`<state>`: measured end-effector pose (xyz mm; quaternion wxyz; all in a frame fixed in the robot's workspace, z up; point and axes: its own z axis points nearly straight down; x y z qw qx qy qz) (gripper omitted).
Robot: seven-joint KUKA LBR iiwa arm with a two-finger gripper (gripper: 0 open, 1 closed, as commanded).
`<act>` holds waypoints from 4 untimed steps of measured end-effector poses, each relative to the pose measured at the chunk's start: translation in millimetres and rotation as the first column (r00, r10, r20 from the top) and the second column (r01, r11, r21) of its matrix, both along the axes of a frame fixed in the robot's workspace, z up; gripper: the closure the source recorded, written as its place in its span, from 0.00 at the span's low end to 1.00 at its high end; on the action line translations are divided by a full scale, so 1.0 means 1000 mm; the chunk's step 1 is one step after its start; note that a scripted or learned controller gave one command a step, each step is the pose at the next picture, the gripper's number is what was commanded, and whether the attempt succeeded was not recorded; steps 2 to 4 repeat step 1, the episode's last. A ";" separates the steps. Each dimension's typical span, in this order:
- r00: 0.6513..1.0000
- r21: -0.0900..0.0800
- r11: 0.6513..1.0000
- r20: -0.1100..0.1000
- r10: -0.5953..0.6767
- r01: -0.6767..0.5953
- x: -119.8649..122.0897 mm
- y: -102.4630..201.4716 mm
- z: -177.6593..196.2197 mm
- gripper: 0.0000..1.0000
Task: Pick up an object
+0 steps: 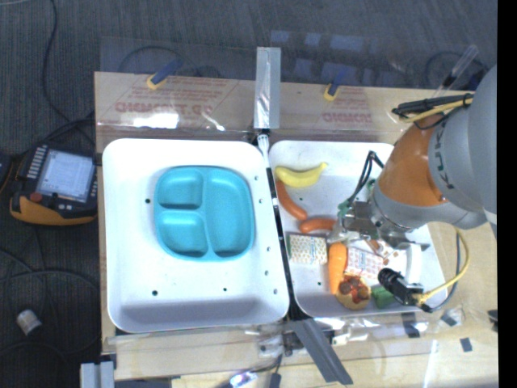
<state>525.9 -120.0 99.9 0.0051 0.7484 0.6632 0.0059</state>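
The jaws [361,231], their spread impossible to tell, hang low in the right white plastic bin [420,293] beside the orange plastic carrot [337,267], seemingly positioned for a grab.

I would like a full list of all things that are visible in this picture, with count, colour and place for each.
white bins: 2, white, side by side on the bench
divided tray: 1, light blue, in the left bin
banana: 1, yellow, top of the right bin
carrot: 1, orange, upright in the lower middle of the right bin
long orange-red items: 2, near the right bin's left wall and centre
patterned packet: 1, white with dots, left of the carrot
green item: 1, green, bottom of the right bin
handheld controller: 1, black and orange, on the floor, far left
arm: 1, grey with orange band, over the right bin
claw: 1, dark, above the clutter; fingers unclear
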 end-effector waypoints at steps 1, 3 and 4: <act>0.998 -0.001 0.998 -0.020 -0.060 0.060 -0.022 0.064 0.083 1.00; 0.998 -0.001 0.998 -0.020 -0.060 0.060 -0.022 0.064 0.083 1.00; 0.998 -0.001 0.998 -0.020 -0.060 0.060 -0.022 0.064 0.083 1.00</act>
